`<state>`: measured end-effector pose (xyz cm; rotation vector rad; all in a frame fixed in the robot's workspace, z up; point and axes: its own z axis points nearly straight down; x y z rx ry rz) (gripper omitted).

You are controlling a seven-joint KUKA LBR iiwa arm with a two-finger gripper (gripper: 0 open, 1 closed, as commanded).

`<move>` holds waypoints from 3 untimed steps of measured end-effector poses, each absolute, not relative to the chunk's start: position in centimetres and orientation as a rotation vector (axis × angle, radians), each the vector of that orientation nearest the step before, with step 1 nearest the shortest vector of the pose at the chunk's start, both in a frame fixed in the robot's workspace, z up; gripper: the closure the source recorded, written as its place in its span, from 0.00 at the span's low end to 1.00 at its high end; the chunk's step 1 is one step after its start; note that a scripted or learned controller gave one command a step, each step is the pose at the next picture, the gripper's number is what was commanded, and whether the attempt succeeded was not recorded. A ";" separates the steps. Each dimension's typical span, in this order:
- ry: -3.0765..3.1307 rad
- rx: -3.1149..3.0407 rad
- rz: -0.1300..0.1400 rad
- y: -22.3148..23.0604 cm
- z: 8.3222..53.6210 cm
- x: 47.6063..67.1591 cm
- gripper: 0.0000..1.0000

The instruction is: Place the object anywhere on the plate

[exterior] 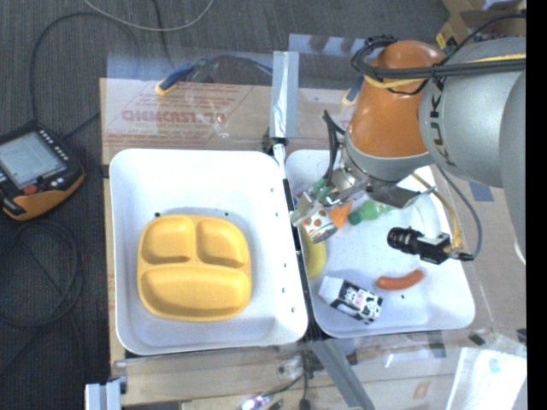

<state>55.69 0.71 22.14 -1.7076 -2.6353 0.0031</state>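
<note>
Right now my arm (444,101) hangs over the right bin (453,310), and I judge this to be the picking step: nothing lies on the plate yet. My gripper (329,196) sits low at the bin's left side, among a cluster of small things, and I cannot tell how it stands or whether it has hold of anything. The next move calls for a sure hold on one object, a lift clear of the wall between the bins, and a carry to the left.

The left bin (154,165) holds the yellow plate (195,266), a divided one with three compartments, lying flat near the bin's middle.

The right bin holds the candidates. A yellow banana-like piece (315,257) lies along its left wall, below the gripper. A black-and-white box (356,300) rests near the front, with an orange sausage-shaped piece (400,279) just beside it. Nearest the gripper are a small white-and-orange can (318,225), a carrot-like orange bit (341,215) and something green (369,212).
</note>
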 end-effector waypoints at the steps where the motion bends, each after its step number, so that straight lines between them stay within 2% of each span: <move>1: -2.634 -1.710 0.004 8.1 18.2 57.6 1.00; 2: -2.757 -1.524 -0.002 14.8 11.4 56.5 1.00; 3: -2.756 -1.525 0.000 14.7 11.4 56.5 0.00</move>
